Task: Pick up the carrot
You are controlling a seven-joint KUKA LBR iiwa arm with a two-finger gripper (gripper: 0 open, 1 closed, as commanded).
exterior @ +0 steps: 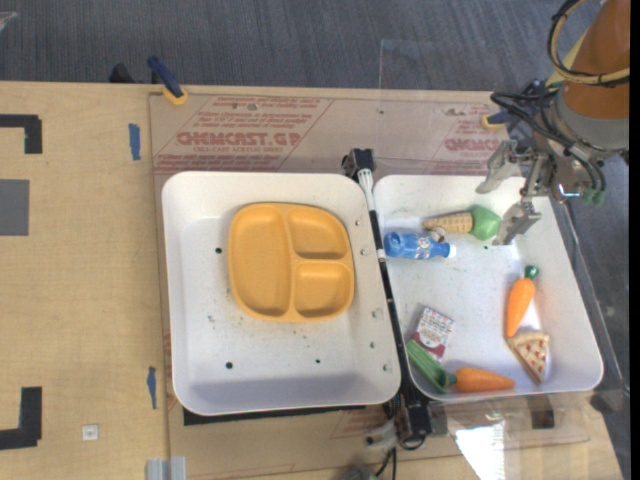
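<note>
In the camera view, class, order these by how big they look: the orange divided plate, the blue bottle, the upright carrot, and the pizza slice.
1. Orange divided plate, by far the largest.
2. Blue bottle and upright carrot: these look about alike, so I won't rank them.
3. Pizza slice, the smallest.

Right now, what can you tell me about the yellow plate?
The yellow plate looks like smooth plastic, with rounded corners and three sections: one long one on the left and two smaller ones on the right. It lies flat in the left bin, near the middle, on the bin's speckled white floor.
</note>
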